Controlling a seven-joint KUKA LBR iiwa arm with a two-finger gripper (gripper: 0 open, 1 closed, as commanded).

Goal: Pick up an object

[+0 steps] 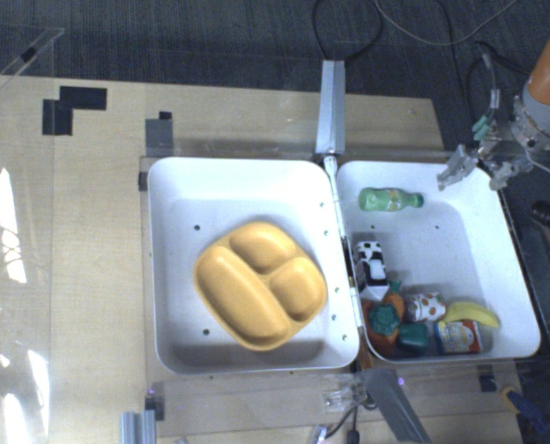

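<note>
Objects for picking lie in the right bin (496, 248): a green bottle (391, 199) on its side near the far wall, and along the near wall a black-and-white cow toy (372, 264), a teal and orange toy (386, 321), a small printed can (426, 306), a jar (459, 338) and a yellow banana (472, 314), all close together. The left bin (173, 248) holds one big yellow three-part tray (260, 283). The gripper (471, 164) hangs over the far right corner of the right bin; its two fingers stand apart and nothing is between them.
</note>
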